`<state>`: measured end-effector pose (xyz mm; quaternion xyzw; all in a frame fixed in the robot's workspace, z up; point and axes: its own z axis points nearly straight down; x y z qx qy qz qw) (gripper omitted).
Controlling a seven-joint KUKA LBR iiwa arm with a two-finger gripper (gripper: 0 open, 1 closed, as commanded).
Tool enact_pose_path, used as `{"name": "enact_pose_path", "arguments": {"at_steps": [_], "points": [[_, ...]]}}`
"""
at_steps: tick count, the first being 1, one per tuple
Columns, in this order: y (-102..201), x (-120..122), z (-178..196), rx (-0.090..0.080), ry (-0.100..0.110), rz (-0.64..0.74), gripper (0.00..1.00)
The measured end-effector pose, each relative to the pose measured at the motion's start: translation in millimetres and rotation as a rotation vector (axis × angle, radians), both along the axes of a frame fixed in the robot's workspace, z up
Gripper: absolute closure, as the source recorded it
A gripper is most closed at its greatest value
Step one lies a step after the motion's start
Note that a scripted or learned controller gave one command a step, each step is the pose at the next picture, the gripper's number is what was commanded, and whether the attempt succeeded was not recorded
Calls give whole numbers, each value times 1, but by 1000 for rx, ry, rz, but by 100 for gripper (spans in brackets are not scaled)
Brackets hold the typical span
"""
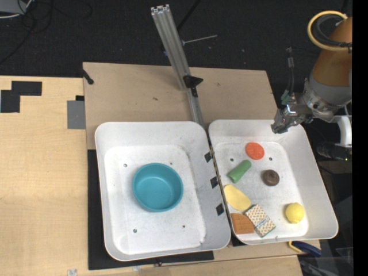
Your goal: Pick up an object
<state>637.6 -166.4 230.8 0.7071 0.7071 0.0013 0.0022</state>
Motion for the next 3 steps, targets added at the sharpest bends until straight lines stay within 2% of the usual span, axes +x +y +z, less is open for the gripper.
{"name": "enact_pose_path", "arguments": {"at_steps": [1,2,3], "points": [[0,0,5,1,5,0,100],[51,-7,-5,2,6,3,100],[109,-25,-2,2,5,4,100]]}}
